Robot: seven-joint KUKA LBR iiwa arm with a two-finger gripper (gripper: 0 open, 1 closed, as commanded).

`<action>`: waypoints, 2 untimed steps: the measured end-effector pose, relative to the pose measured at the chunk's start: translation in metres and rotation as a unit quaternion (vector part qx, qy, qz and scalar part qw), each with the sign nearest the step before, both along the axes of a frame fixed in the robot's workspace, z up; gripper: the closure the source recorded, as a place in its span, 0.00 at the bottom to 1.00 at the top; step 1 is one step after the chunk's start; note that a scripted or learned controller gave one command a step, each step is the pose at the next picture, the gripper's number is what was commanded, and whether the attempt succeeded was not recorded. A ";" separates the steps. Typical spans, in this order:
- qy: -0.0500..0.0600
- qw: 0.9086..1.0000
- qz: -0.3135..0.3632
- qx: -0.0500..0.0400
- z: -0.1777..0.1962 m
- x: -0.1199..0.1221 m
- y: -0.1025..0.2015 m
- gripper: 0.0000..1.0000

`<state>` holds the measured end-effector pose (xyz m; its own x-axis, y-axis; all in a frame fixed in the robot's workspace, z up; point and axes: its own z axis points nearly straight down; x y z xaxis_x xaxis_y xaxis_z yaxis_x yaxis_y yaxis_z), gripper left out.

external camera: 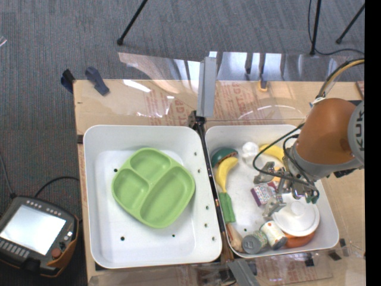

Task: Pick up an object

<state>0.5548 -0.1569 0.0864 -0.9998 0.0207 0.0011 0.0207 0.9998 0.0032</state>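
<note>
Counting two bins: we see one green plate [153, 186] in the left bin [95, 159]; right bin [238, 133] is crowded w/ one banana [225, 171], a purple packet [262, 193], a white lid [296, 217]. Pincer [278, 189] hangs over the packet; can't tell its state.

White letters "KU", the start of a brand name cut off at the frame edge, stand on the grey arm [357, 130] beside its orange band. Reddish printed lettering runs across the clear plastic sheet [238, 103] taped over the cardboard behind the bins, but it is reversed and too faint to read. The small purple packet [262, 193] carries print too small to make out.
</note>
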 end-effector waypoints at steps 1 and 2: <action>0.001 0.998 -0.069 0.000 0.000 -0.031 0.042 0.00; -0.001 1.000 -0.006 -0.001 0.001 0.018 0.043 0.00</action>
